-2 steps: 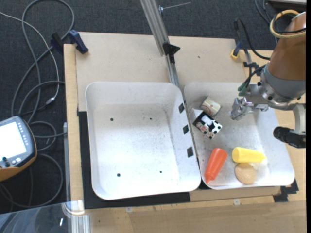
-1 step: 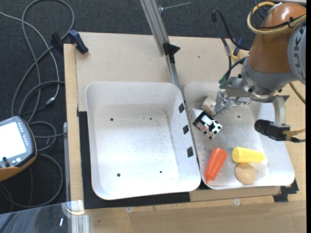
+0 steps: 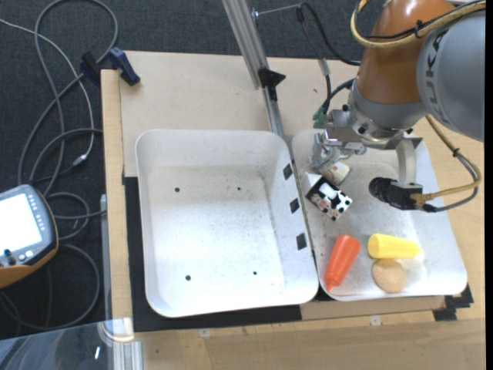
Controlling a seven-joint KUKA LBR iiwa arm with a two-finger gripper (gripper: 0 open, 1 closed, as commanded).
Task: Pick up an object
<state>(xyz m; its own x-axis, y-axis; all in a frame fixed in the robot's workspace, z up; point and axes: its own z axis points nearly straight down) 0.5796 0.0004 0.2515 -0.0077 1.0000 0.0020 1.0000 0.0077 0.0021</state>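
camera view | gripper (image 3: 333,154) hanging low over right bin (image 3: 439,206), finger state: cannot tell | black-and-white cube (image 3: 330,198) lying just beside it (near bin wall) | risk: fingers clipping the wall, nudging cube away

One fixed camera looks down slantwise on both bins (image 3: 154,149)

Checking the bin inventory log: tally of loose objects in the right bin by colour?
Orange: 1, carrot-shaped piece
Yellow: 1, block
Tan: 1, rounded lump
Black-and-white: 1, patterned block
Total: 4, counting what's visible beside the arm.
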